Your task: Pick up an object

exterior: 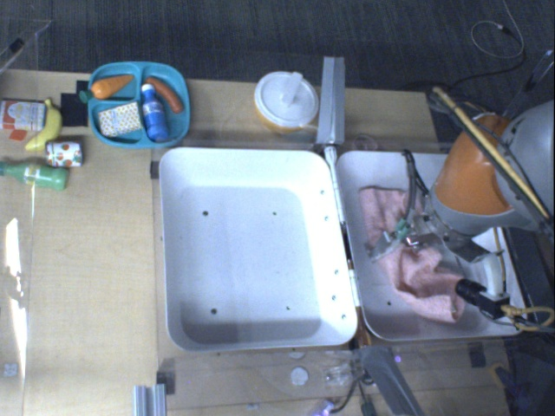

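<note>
My end effector (401, 235) hangs low over the right bin (380, 308) in the right half of the frame. It sits at the upper left part of a pink cloth (425, 282). I cannot tell whether it is released or clenched, or whether it touches the cloth. The one cloth is soft and rumpled, with a towel-like nap. It lies in folds across the bin floor from the upper middle down towards the lower right corner. Above the wrist my arm shows its smooth orange band (468, 178).

There are two bins, both shallow, smooth white plastic with rounded corners. The left bin (243, 258) in the middle of the frame has four small dark dots on its floor.

The pale wooden bench (78, 276) carries small toys at the upper left. One round blue tray (178, 76) is split into compartments. It holds one orange carrot (114, 86), one blue bottle (154, 113), one reddish sausage (171, 96) and one speckled square (119, 120). Left of the tray lie one curved yellow banana (48, 126), one red-and-white box (22, 115), one small can (63, 153) and one green bottle (35, 175) on its side. At the top centre stands one round white lidded cup (287, 100).
</note>
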Robot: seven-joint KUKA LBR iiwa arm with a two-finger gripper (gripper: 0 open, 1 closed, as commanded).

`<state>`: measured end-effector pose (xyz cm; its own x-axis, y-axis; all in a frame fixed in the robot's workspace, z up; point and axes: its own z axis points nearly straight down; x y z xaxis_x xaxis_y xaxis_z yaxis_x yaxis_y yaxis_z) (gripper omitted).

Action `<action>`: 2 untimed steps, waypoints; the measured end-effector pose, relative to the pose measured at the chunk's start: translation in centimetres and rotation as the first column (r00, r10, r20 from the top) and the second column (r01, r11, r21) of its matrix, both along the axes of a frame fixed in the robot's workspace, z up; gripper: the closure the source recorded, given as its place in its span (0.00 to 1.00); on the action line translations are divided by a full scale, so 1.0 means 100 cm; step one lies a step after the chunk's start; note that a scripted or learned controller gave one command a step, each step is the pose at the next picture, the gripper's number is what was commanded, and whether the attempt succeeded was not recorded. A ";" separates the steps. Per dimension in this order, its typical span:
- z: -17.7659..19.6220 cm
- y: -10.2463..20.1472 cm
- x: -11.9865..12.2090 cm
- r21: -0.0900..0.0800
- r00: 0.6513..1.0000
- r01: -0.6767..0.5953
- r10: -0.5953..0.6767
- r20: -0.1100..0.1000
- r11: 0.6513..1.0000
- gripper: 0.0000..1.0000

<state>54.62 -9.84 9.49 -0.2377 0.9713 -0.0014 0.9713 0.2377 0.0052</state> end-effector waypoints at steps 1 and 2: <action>-0.004 -0.005 -0.033 -0.003 1.000 -0.019 0.019 0.016 1.000 0.00; -0.005 0.007 0.054 0.002 0.974 0.227 -0.227 0.008 0.974 0.00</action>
<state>59.99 -9.13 9.00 -0.0105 0.9999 -0.0016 0.9998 0.0105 0.0138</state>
